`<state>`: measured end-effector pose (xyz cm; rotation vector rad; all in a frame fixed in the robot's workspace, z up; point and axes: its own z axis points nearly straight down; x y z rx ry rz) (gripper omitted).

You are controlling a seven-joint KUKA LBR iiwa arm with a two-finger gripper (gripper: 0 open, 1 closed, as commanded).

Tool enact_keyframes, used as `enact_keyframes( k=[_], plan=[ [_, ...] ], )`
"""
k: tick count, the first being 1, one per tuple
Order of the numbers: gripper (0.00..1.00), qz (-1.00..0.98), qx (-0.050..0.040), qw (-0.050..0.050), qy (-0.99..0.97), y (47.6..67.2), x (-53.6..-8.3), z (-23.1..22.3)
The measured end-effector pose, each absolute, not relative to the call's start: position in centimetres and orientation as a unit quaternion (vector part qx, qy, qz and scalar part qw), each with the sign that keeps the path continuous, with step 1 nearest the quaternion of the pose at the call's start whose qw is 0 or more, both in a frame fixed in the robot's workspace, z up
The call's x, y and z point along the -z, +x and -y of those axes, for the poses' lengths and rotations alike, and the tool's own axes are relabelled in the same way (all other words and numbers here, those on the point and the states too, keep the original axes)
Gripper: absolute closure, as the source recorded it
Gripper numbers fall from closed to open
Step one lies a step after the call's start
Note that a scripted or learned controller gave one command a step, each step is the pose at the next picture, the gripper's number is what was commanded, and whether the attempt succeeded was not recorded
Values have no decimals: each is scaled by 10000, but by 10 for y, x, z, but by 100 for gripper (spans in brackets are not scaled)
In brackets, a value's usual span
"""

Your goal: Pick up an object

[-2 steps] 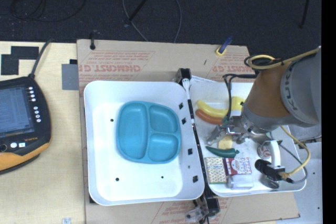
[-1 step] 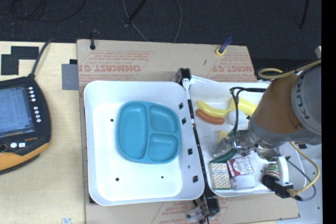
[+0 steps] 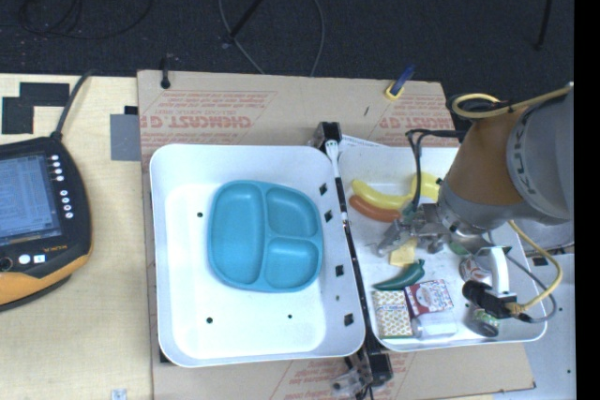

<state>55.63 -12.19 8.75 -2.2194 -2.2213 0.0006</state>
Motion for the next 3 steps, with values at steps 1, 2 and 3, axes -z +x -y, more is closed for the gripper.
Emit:
enact_keyframes(
  k=[1,2,3],
  plan=[
    [0,7078,8,-10,-7064,640,-88,123],
    [0,7081,-9,16,-7061,644,-87,86],
    [0,7056,-22,24,-7086,585,-87,123]
  ],
)
